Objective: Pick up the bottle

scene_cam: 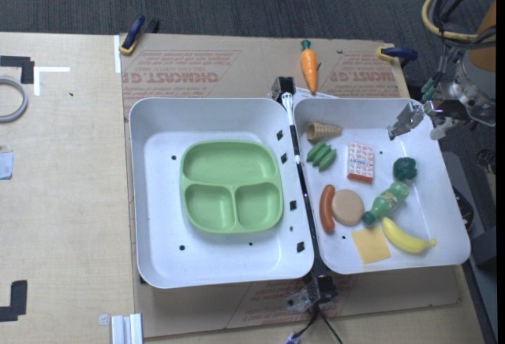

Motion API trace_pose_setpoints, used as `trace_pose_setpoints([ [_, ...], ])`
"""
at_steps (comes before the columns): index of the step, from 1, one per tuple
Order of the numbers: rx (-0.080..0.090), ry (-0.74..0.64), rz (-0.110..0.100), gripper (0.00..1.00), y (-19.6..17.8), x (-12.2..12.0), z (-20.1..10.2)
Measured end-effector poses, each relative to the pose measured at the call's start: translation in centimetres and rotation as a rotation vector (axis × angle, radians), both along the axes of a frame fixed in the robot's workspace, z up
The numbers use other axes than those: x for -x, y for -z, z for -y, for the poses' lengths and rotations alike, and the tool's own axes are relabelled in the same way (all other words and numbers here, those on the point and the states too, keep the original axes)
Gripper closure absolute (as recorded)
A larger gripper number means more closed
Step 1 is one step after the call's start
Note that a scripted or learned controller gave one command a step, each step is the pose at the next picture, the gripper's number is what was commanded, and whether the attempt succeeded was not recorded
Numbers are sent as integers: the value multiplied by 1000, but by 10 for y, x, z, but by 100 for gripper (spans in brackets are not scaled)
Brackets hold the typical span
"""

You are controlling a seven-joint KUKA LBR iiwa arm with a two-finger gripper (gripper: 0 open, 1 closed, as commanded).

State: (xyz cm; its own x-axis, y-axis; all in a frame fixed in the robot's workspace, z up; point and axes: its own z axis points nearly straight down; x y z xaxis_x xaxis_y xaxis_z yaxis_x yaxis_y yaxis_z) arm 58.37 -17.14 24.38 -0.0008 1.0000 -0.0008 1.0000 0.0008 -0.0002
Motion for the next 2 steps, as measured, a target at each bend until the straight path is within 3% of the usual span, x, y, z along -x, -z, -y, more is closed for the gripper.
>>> trace_pose_setpoints([
  [1, 1, -2, 1, 100, -10, -1, 0],
  [2, 0, -112, 0, 100, -44, 60, 51],
])
